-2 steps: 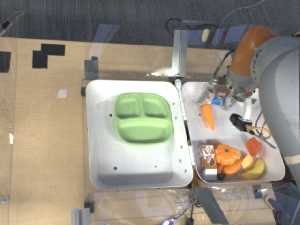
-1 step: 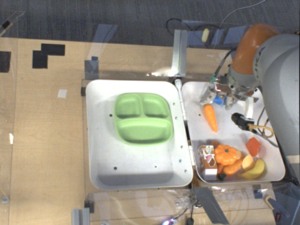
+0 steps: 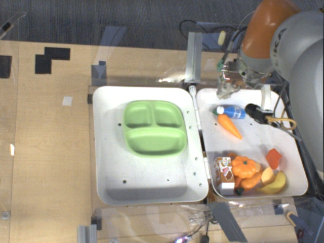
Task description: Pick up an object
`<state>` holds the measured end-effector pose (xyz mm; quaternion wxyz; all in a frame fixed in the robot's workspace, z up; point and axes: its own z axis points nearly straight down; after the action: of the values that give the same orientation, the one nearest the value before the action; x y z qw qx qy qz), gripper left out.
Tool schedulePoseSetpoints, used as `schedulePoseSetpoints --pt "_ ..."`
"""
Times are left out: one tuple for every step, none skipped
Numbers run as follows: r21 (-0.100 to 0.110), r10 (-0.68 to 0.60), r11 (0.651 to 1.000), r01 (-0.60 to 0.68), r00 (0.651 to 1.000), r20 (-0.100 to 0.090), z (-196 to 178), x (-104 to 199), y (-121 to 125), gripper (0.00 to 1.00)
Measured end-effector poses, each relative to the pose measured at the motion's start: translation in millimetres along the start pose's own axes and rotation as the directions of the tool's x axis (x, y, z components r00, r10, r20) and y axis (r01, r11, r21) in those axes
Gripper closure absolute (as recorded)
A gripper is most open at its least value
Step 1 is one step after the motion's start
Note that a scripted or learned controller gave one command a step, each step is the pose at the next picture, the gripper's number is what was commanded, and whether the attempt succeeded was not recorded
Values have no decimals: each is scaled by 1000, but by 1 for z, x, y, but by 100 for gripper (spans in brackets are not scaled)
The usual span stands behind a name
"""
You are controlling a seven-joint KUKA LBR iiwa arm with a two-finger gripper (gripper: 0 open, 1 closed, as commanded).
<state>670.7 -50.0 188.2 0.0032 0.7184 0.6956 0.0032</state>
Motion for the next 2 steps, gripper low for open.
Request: schedulePoseSetpoints --pt "1 0 1000 0 1000 0 1 0 0 0" --pt "0 -54 999 54 999 0 101 -48 -10 0"
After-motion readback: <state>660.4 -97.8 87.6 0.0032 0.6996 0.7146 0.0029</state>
